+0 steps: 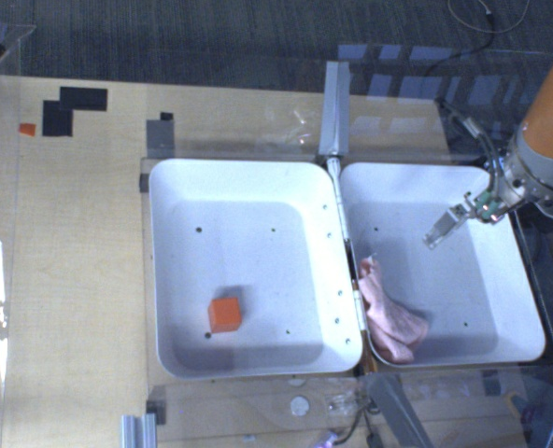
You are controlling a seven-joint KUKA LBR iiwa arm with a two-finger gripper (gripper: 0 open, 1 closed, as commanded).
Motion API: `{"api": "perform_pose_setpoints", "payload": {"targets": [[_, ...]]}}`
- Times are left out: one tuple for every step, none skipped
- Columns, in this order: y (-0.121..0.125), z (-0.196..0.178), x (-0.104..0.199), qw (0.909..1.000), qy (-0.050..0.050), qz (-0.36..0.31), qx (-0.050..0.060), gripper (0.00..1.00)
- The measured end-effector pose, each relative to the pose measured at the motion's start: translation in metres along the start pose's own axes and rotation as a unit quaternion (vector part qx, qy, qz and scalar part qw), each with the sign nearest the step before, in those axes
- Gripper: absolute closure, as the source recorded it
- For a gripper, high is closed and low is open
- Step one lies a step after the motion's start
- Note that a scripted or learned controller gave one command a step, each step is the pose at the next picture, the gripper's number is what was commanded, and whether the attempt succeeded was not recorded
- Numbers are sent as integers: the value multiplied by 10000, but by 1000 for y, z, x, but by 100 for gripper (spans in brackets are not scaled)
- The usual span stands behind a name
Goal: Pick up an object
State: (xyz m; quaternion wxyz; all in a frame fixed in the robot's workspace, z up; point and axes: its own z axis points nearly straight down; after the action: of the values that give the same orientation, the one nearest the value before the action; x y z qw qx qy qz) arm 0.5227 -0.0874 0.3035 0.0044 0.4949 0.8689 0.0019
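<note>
1. Now I see the pink cloth (389, 317) at lower centre-right, in the right bin (501, 343) by its left wall, long axis running upper left to lower right.
2. My tool (442, 232) hangs at right, slanting down-left from the arm (547, 138); its finger state I cannot tell.
3. An orange block (225, 315) sits in the left bin (183, 250).

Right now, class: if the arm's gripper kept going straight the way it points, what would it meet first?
The two-finger gripper points down-left over the right white bin. It would likely meet that bin's bare floor first, short of the crumpled pink cloth, though depth is uncertain.
</note>
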Motion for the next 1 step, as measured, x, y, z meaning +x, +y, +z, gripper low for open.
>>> {"api": "perform_pose_setpoints", "payload": {"targets": [[-45, 45, -14, 9921, 6, -1255, 8, 0]]}}
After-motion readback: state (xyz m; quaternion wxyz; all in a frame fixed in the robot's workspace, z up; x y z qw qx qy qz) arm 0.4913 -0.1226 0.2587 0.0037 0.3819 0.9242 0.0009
